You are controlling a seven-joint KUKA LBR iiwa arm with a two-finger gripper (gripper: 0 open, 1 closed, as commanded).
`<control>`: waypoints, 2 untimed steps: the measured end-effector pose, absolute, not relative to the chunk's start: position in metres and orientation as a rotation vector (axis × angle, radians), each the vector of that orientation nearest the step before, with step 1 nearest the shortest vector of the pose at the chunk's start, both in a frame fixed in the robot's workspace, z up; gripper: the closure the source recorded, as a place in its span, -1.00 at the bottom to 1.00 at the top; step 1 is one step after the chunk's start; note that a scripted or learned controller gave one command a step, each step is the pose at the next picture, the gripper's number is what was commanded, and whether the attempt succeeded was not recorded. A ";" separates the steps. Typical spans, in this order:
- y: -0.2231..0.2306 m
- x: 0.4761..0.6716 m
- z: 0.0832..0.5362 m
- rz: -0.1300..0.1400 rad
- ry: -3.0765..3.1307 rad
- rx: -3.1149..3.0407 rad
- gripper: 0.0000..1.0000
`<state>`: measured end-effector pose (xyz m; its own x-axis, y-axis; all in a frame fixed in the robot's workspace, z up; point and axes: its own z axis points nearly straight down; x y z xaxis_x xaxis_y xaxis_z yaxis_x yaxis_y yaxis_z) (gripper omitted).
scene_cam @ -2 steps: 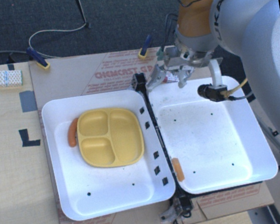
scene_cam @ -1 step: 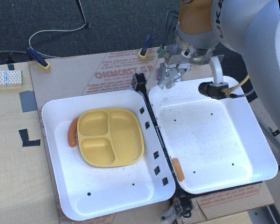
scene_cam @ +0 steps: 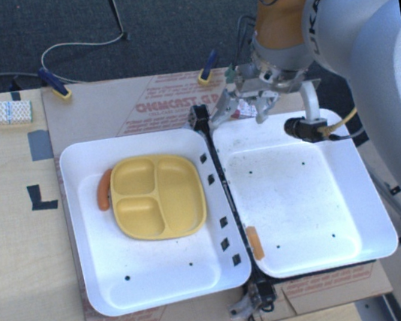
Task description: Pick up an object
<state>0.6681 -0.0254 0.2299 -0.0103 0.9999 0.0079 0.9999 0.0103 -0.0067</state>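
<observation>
Two white bins point(scene_cam: 162, 292) on cardboard-covered bench point(scene_cam: 168, 104), dark floor behind.

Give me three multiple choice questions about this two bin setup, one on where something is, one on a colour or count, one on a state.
1. Where does the yellow divided plate lie?
A. in the left bin
B. in the right bin
C. on the wooden bench outside both bins

2. How many compartments does the plate have?
A. two
B. three
C. five

3. How does the gripper stand relative to the small orange piece?
A. clamped on it
B. pressing it into the bin floor
C. far from it, at the opposite end of the right bin

Answers:
1. A, the plate rests on the floor of the left bin, with an orange sausage-like piece at its left edge.
2. B, two upper wells and one lower well show.
3. C, the gripper sits at the far rim of the right bin, while the piece lies near its front left corner.
</observation>
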 end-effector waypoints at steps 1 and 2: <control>-0.024 0.668 0.239 -0.003 -2.226 -2.199 1.00; -0.024 0.668 0.239 -0.003 -2.226 -2.200 -1.00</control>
